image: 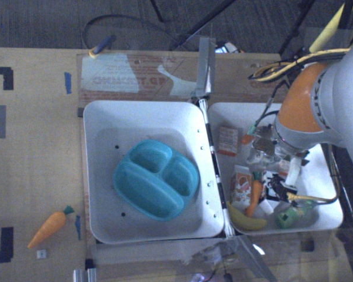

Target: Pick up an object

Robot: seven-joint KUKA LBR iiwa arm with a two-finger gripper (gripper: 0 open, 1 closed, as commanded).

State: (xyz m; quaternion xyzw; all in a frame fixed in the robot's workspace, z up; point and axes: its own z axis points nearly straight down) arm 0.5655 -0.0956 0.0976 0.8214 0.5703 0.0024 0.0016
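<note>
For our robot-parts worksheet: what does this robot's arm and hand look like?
The arm is smooth, rounded and grey, with a broad orange band above the wrist. Yellow and black cables loop beside it. The hand is a cluster of grey metal and black parts.

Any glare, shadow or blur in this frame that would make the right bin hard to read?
Camera view: overall soft; the claw and arm shadow the cluttered right bin; small items there blur together. The blue divided plate in the left bin is evenly lit, no harsh glare.
</note>
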